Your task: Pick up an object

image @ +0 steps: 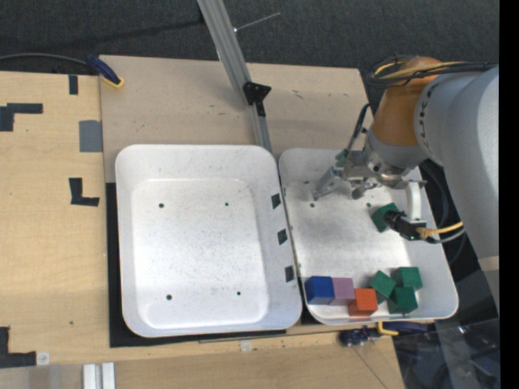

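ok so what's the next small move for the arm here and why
Probably swing toward the near edge of the right bin and come down over the blocks. The gripper hangs over bare floor at the far end, with nothing seen in it, while the blue block, orange block and green blocks sit bunched along the near wall.

Grey arm (454, 120) from the right; wrist bent downward
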{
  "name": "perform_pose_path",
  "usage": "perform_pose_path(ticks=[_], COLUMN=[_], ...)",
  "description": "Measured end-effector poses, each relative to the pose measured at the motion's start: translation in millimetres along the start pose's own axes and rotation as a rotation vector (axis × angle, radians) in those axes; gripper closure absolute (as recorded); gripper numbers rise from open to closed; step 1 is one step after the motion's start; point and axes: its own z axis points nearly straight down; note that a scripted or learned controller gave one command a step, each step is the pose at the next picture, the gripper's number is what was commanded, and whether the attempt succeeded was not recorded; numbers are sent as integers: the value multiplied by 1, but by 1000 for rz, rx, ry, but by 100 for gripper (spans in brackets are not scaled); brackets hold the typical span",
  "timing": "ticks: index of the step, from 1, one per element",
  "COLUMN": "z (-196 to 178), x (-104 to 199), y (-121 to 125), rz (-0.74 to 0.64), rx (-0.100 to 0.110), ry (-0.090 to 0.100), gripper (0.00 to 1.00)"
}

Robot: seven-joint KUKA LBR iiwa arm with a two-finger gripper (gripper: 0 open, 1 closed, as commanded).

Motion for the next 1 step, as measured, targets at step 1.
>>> perform_pose_path(ticks=[1], z=[-14], x=[2], y=[2], rz=[-2], rx=[-5], ry=[2], gripper=[100])
